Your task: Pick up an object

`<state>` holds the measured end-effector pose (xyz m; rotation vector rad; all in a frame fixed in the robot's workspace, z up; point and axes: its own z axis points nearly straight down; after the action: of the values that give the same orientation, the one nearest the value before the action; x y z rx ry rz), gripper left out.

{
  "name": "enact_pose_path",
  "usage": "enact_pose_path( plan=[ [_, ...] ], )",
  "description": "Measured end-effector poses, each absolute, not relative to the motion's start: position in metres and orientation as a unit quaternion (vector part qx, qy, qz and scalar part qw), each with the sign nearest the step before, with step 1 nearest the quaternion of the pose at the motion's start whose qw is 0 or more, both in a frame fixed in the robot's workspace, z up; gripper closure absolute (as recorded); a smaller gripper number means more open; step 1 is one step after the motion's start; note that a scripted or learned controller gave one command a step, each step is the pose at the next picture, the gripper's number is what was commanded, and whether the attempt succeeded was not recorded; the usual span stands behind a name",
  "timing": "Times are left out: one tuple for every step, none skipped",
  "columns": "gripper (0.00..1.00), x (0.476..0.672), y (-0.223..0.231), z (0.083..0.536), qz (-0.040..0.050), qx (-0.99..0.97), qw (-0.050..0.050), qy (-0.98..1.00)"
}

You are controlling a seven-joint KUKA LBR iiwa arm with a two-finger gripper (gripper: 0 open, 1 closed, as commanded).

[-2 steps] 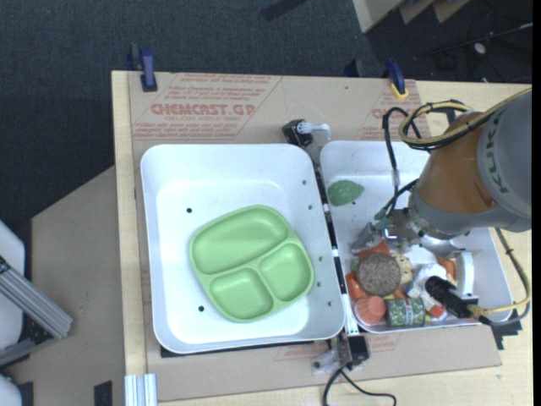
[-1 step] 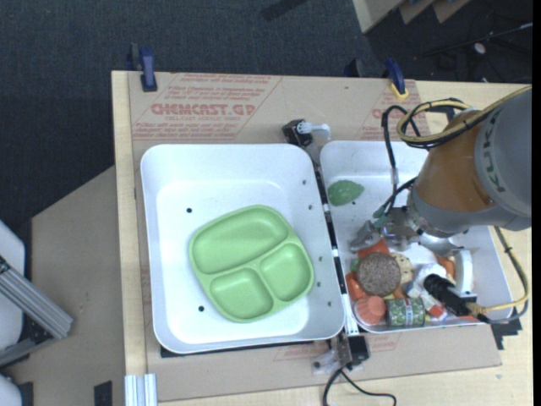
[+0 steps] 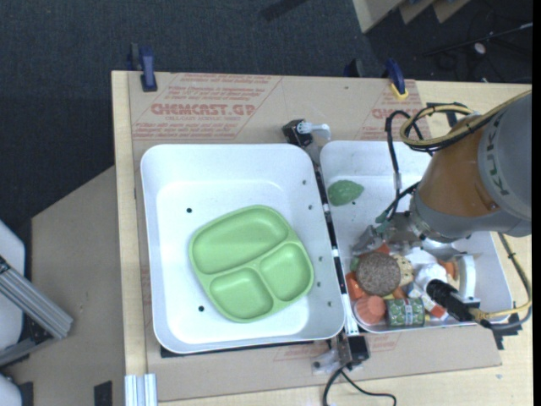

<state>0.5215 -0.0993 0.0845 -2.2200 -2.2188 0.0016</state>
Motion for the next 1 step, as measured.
enact_pose_path(
  plan=[
    [0.00, 0.5159, -0.0999, 0.0846, 0.0002, -0.707, 0.001, -0.707]
  ],
)
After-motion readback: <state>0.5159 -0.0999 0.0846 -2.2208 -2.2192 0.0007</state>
